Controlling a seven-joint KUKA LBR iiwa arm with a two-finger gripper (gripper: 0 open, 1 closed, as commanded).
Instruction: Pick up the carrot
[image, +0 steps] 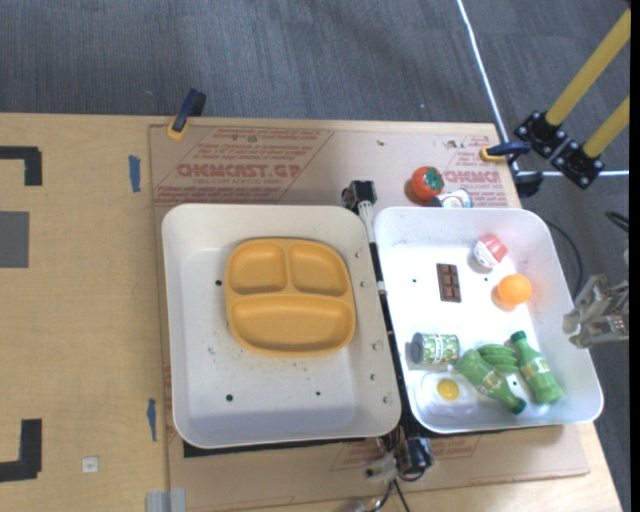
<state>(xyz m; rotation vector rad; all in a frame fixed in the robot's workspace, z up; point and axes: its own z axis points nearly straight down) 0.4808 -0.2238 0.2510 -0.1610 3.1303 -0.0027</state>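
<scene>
A small round orange piece (513, 290) lies in the right bin (400, 300), towards its right side; I cannot tell whether it is the carrot. My gripper (598, 316) hangs at the view's right edge, just outside the right bin's right rim. It is level with the orange piece and a short way to its right. Nothing is visibly held in it.
The right bin also holds a brown chocolate bar (450, 282), a red-and-white piece (487, 252), a green can (434, 348), a fried egg (447, 389) and green bottles (512, 375). A yellow divided plate (290, 296) sits in the left bin (190, 330). A tomato (425, 183) lies behind the bins.
</scene>
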